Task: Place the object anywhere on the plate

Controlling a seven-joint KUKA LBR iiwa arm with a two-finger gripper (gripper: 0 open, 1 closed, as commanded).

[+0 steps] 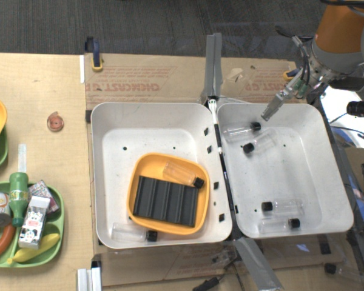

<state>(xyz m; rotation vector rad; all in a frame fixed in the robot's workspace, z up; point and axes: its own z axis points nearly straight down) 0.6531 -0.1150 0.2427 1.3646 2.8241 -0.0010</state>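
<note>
A yellow plate (139, 173) lies in the left bin (109, 138). On it rest a black ridged block (168, 200) and a clear vial with a black cap (184, 174), near the plate's far right corner. My gripper (270, 110) hangs over the far edge of the right bin (318, 162), well away from the plate. Its tip is just above and right of a clear black-capped vial (239, 130). A second vial (258, 143) lies beside that one.
Two more clear vials (283, 206) (278, 224) lie at the right bin's near side. Another vial (131, 233) sits in the left bin just below the plate. A green tray of toy food (48, 247) stands on the bench at far left.
</note>
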